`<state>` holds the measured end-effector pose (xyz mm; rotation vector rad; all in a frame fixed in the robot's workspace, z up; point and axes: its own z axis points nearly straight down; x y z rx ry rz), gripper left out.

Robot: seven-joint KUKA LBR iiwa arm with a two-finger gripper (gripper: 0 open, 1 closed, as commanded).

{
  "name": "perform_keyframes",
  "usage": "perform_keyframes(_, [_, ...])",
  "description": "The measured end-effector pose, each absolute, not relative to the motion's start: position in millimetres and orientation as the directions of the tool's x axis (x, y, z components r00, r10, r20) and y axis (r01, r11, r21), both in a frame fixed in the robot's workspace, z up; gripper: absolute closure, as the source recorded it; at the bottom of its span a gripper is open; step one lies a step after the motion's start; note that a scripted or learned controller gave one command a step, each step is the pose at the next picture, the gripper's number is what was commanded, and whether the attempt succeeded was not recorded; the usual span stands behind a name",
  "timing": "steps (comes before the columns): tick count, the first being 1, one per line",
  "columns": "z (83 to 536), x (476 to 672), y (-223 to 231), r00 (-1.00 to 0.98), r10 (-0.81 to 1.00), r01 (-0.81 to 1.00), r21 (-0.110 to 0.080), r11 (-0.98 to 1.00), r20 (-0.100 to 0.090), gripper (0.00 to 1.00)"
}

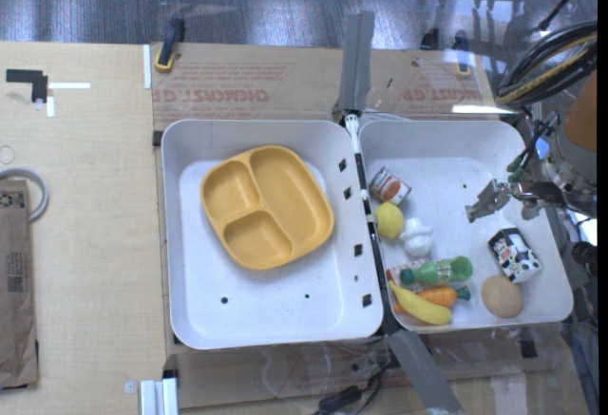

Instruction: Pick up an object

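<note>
My gripper [483, 199] hangs over the right bin [446, 152], at its right-hand side, with the fingers spread and nothing between them. Just below and right of it lies a small black-and-white carton [514, 254], with a tan egg-shaped object [502, 296] beneath that. Along the bin's left side sit a small red-and-white can [388, 186], a lemon [389, 220], a white lumpy toy [416, 235], a green bottle [441, 269], a carrot [439, 294] and a banana [420, 307].
The left bin [185, 242] holds a yellow divided plate [268, 206]. A grey divider bar [355, 71] runs between the bins at the back. Black and yellow cables [556, 57] hang above the right bin's far corner. A brown bag [14, 280] lies at far left.
</note>
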<state>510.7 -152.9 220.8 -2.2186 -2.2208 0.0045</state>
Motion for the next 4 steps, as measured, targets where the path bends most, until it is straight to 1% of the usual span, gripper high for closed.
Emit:
perform_keyframes(1, [220.8, 510.7, -152.9, -0.001, 1.000, 1.000, -0.004, 0.001, 0.000, 0.00])
perform_keyframes(2, [228.8, 510.9, -153.3, 0.000, 1.000, 1.000, -0.006, 0.000, -0.001, 1.00])
perform_keyframes(3, [221.9, 480.6, -175.2, 0.145, 0.989, 0.989, -0.004, -0.145, 0.000, 1.00])
perform_keyframes(4, [348.3, 478.3, -163.6, 0.005, 1.000, 1.000, -0.002, -0.005, -0.002, 1.00])
